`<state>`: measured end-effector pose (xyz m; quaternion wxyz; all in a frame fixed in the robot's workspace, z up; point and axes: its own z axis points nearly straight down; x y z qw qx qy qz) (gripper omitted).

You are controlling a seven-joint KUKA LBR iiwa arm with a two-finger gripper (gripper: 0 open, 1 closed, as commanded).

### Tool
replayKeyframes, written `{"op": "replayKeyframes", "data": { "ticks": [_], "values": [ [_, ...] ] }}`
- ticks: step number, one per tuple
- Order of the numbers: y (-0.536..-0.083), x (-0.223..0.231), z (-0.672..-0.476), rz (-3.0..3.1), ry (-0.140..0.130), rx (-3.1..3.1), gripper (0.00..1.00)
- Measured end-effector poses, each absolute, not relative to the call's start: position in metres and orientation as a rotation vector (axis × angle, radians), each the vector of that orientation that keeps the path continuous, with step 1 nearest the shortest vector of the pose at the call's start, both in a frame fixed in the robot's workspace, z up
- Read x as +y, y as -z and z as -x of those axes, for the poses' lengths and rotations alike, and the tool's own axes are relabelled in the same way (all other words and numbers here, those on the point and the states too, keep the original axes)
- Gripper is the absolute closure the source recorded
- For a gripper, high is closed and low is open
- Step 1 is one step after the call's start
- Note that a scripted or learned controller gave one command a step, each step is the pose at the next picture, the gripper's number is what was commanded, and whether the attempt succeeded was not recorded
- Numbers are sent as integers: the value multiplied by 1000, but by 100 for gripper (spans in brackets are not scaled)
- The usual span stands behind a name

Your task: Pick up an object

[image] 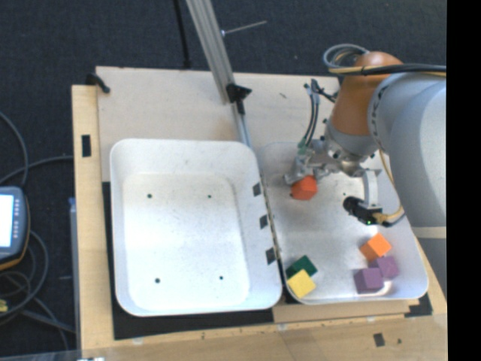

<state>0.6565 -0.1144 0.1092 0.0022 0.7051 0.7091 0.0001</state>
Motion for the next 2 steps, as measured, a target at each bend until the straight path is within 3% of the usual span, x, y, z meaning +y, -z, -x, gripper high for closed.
{"op": "replayKeyframes", "data": {
  "ticks": [1, 2],
  "values": [
    [-202, -71, -603, -2211, -9, 2224, 100],
    [-196, 23, -571, -2213, -2, 2234, 100]
  ]
}}
